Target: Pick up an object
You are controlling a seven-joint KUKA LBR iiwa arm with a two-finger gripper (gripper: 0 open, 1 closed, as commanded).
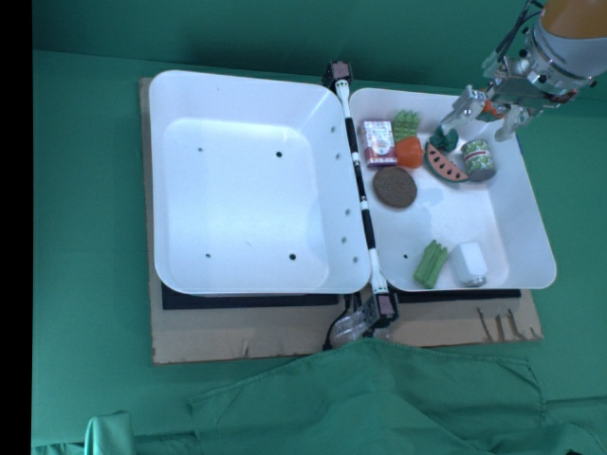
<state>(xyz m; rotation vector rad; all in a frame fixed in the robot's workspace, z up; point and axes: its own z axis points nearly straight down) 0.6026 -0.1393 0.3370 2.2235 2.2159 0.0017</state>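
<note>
We see the arm (569,12) reaching in over the far right corner of the right bin (531,240). Its gripper (484,117) hangs above the far end of that bin with the fingers (459,112) spread apart; nothing sits between them.

The objects all lie in the right bin. Along its far edge, near the divider between the two bins, there is a small red and white box (378,142), with a green leafy piece (406,121) just beside it toward the far rim and an orange piece (410,152) touching the box's right side. A brown round disc (395,187) lies just in front of the box. To the right, under the gripper, we see a dark green small piece (444,140), a watermelon slice (446,163) and a small can with a green label (478,158), lying on its side near the slice. We cannot tell whether a fingertip touches any of them.

At the near edge of the same bin, a green bundle like asparagus (431,263) lies just beside a white cylinder (469,263), close to the near right corner.

The left bin (171,102) stands beside it, both resting on brown cardboard (237,335) over green cloth (85,207).
</note>
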